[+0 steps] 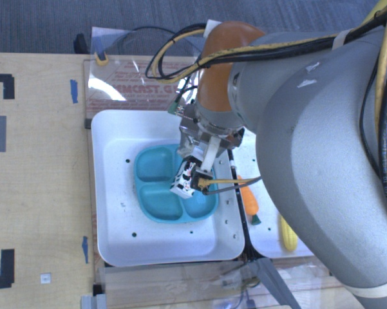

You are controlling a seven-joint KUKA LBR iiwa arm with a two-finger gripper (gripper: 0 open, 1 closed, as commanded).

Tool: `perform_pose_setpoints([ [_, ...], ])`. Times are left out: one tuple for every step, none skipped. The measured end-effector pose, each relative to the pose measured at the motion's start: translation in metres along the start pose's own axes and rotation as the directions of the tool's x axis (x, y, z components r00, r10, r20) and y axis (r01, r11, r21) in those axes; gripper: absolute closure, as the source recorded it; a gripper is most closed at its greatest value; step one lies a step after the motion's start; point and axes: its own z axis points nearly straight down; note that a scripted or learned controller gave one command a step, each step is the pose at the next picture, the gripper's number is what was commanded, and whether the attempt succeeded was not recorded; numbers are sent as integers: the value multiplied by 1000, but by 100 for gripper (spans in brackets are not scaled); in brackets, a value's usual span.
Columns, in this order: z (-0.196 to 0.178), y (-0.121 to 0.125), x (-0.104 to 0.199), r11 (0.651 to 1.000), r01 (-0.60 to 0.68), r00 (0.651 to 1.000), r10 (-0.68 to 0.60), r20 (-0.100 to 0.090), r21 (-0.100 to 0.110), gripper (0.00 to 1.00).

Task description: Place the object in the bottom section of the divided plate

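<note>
The blue divided plate (156,185) lies in the left white bin (113,172). The gripper (185,185) hangs over the plate's right side, above its lower right section. No task object can be made out between its parts. Right of the plate, in the neighbouring bin (270,246), lie a carrot (248,201) and a yellow piece (287,234).
</note>
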Motion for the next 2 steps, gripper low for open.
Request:
perform_pose_setpoints([
  [-5, 3, -1, 1000, -3, 1000, 3, -5, -8, 0],
  [5, 35, 92, 943, 333, 943, -334, -2, -15, 0],
])
